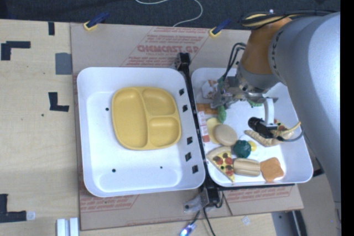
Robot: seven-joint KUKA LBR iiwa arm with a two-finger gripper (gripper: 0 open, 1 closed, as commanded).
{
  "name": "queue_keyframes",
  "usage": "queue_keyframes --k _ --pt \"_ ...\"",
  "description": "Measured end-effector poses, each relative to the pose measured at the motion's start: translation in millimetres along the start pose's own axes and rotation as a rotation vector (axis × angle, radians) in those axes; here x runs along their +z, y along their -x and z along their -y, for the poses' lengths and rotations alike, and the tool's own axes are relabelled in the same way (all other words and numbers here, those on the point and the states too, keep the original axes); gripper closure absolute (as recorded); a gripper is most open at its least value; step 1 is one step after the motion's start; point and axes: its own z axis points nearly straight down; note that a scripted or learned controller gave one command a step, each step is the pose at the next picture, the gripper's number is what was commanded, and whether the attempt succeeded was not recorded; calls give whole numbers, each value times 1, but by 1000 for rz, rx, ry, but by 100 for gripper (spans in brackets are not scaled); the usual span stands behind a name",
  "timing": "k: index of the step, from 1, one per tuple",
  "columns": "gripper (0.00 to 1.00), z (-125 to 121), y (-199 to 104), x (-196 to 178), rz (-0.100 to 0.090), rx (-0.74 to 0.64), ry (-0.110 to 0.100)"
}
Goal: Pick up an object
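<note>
Two shallow white bins sit side by side on a cardboard-covered bench. The left bin (91, 141) holds a yellow plate (146, 118) with three compartments, lying flat near its middle. The right bin (239, 118) holds a scatter of small toy foods.

The grey arm (315, 69) reaches in from the right, its orange band (260, 52) over the far edge of the right bin. The gripper (221, 96) is low over the far left part of that bin, close to the wall between the two bins. Whether it is apart or closed cannot be told from this angle, and nothing can be seen clamped in it.

Just near of the gripper lies a small green piece (222, 115). Beyond that, toward the near side, is a round tan bun (224, 134), then a dark green piece (241, 147). Along the near edge, from left to right, lie a pizza slice (222, 161), a tan roll (246, 167) and an orange slab (271, 169), close together.
</note>
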Motion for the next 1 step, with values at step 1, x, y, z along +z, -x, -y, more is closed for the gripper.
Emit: queue_keyframes --k 1 --pt "0 13 1 -2 -1 2 14"
